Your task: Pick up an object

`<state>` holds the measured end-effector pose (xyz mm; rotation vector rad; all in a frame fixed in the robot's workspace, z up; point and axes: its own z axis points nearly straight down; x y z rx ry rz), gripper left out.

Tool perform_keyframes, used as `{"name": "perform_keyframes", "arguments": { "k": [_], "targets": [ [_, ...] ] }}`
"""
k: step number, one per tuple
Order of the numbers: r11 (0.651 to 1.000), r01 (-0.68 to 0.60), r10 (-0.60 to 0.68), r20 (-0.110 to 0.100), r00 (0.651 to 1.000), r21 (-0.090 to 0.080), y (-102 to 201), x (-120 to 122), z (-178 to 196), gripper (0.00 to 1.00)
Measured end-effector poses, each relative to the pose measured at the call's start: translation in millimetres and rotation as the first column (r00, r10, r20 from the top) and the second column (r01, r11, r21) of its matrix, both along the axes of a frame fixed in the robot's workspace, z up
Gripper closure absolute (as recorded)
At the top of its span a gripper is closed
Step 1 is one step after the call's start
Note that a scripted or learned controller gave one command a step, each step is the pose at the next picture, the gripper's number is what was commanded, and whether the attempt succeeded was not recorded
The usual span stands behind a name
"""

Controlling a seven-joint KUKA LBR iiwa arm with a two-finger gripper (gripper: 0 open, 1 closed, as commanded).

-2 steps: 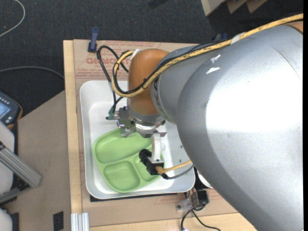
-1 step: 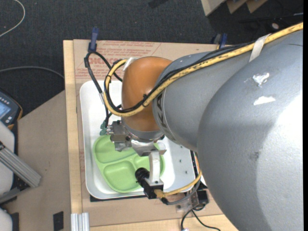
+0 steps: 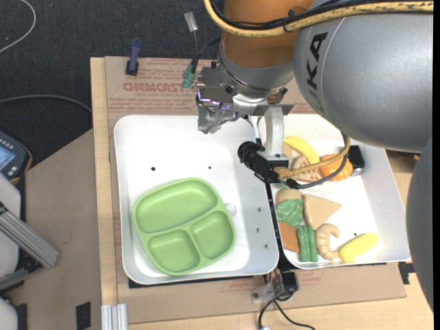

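Frontward, green tray (image 3: 182, 225) (divided), open bin floor (image 3: 172, 153) behind

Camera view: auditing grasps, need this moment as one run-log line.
gripper above left bin far end | green tray in left bin | toy food in right bin

Matt green plastic on the divided tray (image 3: 182, 223); smooth white plastic on left bin (image 3: 172, 143) and right bin (image 3: 382, 196); dull brown cardboard sheet (image 3: 155, 81) beneath; gloss on the orange band (image 3: 265, 5).
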<state>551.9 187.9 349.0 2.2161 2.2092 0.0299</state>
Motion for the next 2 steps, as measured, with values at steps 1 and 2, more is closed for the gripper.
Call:
{"name": "perform_keyframes", "arguments": {
  "k": [1, 2],
  "targets": [
    [1.0, -0.006, 0.006, -0.021, 1.0, -0.005, 38.4, 70.8, -113.1, 1.0],
    [1.0, -0.003, 0.003, -0.028, 1.0, -0.006, 36.3, 33.3, -125.5, 1.0]
  ]
}}
